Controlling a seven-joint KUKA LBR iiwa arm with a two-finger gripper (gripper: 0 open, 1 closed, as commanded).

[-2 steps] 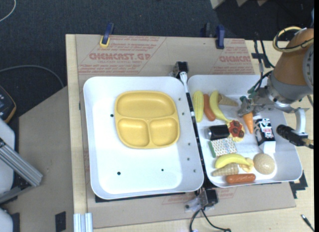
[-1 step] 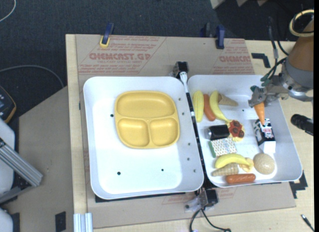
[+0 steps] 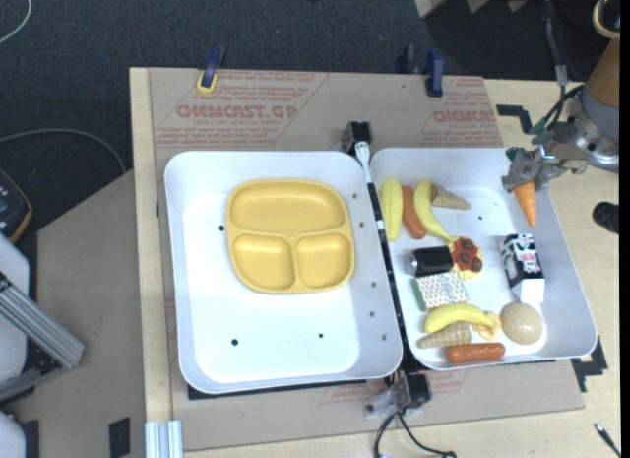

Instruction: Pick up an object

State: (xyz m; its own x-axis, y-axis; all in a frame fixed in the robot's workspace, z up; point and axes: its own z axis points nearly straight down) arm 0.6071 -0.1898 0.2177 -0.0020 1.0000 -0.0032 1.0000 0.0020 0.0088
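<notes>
My gripper (image 3: 526, 172) hangs over the right bin's (image 3: 571, 279) far right corner. It is shut on the thick end of an orange carrot (image 3: 528, 202), which points down toward the bin floor and looks lifted off it. In this bin lie two yellow bananas (image 3: 425, 208), a black box (image 3: 430, 260), a third banana (image 3: 463, 319), a red sausage (image 3: 474, 353), a beige ball (image 3: 522, 323) and a black-and-white carton (image 3: 520, 254).
A yellow divided plate (image 3: 290, 234) sits in the left bin (image 3: 197, 298). A green-checked packet (image 3: 441, 291) and a red-and-yellow toy (image 3: 465, 254) crowd the right bin's middle. The bins' shared rim (image 3: 379, 249) runs down the centre. Clamps (image 3: 207, 77) hold the board's far edge.
</notes>
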